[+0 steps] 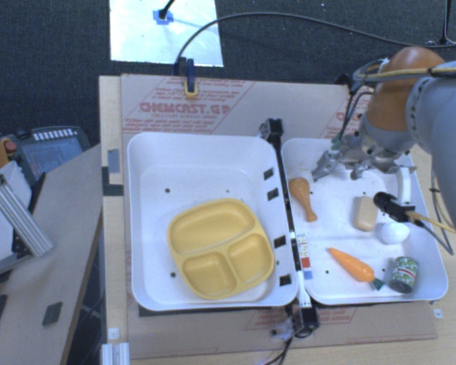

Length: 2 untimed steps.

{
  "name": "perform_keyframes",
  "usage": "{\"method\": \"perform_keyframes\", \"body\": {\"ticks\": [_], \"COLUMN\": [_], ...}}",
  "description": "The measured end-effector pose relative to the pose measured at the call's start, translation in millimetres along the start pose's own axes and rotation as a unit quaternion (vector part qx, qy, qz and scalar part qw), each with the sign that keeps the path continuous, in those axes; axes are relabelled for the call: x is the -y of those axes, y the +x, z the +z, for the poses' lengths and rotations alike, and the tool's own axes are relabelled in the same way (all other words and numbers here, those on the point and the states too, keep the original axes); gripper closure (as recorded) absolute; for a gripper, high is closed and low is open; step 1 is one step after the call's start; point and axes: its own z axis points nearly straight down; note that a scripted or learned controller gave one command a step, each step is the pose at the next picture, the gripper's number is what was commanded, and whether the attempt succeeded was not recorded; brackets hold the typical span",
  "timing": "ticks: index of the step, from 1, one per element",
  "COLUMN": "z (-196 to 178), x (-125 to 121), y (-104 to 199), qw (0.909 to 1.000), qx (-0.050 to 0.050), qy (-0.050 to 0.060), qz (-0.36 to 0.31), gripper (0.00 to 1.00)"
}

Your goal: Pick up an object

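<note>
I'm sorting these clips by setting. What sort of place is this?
Probably a robotics lab, not a kitchen: the two white bins sit on a cardboard-covered bench, the food in them looks like toys, such as the carrot, and a teach pendant lies nearby.

Yellow tray (220, 255) – orange carrot (352, 265) – white bins (148, 204).
</note>
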Motion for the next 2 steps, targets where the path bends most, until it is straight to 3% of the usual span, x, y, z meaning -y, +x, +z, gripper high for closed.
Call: {"method": "perform_keyframes", "body": {"ticks": [1, 2], "z": [21, 8], "x": [-1, -2], "y": [1, 0], "qw": [1.0000, 1.0000], "qx": [0.000, 0.001], "qy": [-0.002, -0.004], "qz": [0.000, 0.000], "gripper": [0.00, 1.00]}}
